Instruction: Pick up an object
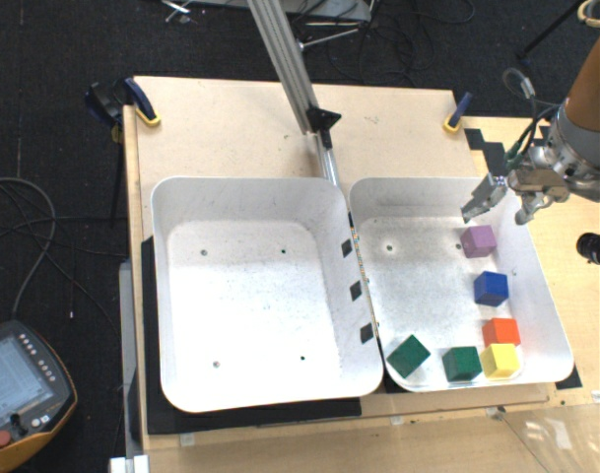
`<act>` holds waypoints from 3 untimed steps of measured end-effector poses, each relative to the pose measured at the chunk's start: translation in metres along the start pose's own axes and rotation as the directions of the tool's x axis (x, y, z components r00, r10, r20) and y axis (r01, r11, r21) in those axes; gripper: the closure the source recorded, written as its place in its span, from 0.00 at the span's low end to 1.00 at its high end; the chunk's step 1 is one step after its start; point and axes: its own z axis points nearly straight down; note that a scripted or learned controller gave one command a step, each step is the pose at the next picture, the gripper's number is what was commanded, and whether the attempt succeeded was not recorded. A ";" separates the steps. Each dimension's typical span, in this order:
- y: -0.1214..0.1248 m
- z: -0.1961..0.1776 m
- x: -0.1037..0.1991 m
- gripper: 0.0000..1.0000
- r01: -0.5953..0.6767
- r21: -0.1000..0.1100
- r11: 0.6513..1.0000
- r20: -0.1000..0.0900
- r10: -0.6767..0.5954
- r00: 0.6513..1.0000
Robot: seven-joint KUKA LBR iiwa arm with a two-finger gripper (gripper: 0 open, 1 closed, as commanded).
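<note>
Over the right bin's far right side, the gripper [504, 205] hung above the blocks.
Gripper: fingers spread apart, nothing between them; one finger pointed down-left, the other down.
Arm [587, 97]: came in from the right, over the bin's edge.
Right bin [418, 205]: held six blocks, all toward its right and near sides.
Purple block [478, 240]: just below the gripper, closest to it.
Blue block [491, 288]: nearer than purple, apart from it.
Orange block [500, 331]: touching the yellow block [500, 361].
Green blocks: one [462, 364] beside yellow, a darker one [409, 356] further left, tilted.
Left bin [181, 205]: white, beside the right bin.
</note>
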 end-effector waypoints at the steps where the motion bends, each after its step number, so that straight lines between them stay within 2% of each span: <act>1: 0.006 0.077 -0.028 0.00 -0.003 0.007 1.000 -0.001 0.003 1.000; 2: -0.007 0.181 -0.063 0.00 0.001 -0.003 1.000 0.001 -0.001 1.000; 3: -0.053 0.190 -0.059 0.00 -0.002 -0.004 1.000 0.003 0.002 1.000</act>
